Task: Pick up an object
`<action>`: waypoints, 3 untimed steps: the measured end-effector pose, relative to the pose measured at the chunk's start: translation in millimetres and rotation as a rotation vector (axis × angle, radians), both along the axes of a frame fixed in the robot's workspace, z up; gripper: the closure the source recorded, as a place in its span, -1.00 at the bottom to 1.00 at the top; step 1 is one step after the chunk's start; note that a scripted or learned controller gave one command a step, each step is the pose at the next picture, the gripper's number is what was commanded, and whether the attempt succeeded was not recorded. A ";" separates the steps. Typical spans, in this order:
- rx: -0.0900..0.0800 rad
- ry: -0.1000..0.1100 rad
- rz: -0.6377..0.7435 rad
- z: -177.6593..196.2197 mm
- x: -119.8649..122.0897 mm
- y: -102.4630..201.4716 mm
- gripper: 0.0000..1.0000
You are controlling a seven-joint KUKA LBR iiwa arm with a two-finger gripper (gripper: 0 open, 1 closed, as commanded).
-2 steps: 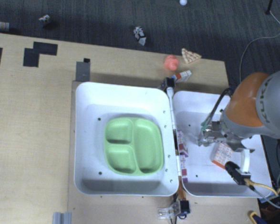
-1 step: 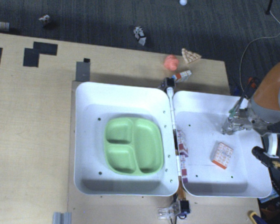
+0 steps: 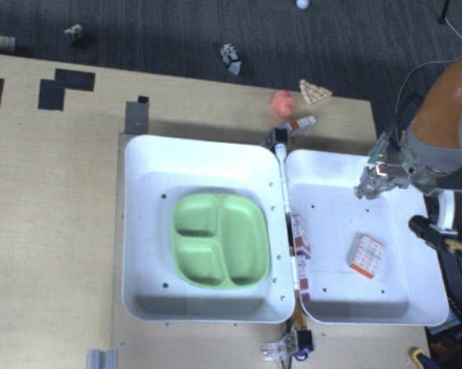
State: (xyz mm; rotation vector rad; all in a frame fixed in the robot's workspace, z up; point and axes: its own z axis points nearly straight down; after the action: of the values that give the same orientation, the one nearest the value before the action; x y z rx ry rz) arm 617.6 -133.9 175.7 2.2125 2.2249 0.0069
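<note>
From my seat I see the packet (image 3: 366,255) lying flat on the floor of the right bin (image 3: 327,167), toward its middle and a little right; it is a small rectangular pouch, turned at a slant, pale and speckled over most of its face with an orange strip along its lower end; its surface looks soft and a bit crumpled rather than rigid; the gripper (image 3: 371,184) hangs over the upper part of the same bin, well apart from the packet, metallic and grey with a small reddish glint on it; whether it is open or closed I cannot tell; the arm above it carries a rounded orange band (image 3: 450,96); the right bin is smooth white plastic with low sloped walls and rounded corners; the left bin (image 3: 134,212) is the same make and holds a light green tray (image 3: 221,240), glossy, rounded at the corners and moulded into three compartments; the two bins touch along their inner edges; they sit on a pale wooden bench (image 3: 46,230) with a flat matt surface
</note>
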 end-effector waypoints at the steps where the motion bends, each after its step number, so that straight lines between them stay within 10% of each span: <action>1: 0.001 0.000 0.001 63.0 30.6 57.2 1.00; 3: 0.001 0.004 0.000 68.0 -16.8 157.6 1.00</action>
State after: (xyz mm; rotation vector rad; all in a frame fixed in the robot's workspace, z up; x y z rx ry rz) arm 600.8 23.6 243.7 2.2146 2.2273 0.0040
